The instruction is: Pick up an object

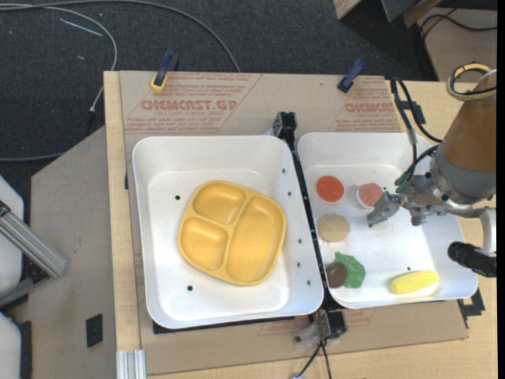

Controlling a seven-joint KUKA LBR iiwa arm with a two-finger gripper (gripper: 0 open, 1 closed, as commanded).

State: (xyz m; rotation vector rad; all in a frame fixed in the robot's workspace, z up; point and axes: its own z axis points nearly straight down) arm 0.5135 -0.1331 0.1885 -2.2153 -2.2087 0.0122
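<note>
Several toy foods lie in the right bin (442,243). An orange-red round piece (330,188) and a pink-red piece (368,194) sit near the back. A tan round piece (333,227) lies below them. A green piece (352,269) rests against a brown one (337,274) at the front. A yellow corn cob (414,282) lies at the front right. My gripper (399,212) hangs low over the bin's middle, just right of the pink-red piece. It is open, its two fingers spread apart with nothing between them.
The left bin (158,180) holds a yellow divided plate (233,231). A black clamp (286,125) sits at the back where the bins meet. The grey arm with its orange band (473,140) reaches in from the right, above the right bin's far side.
</note>
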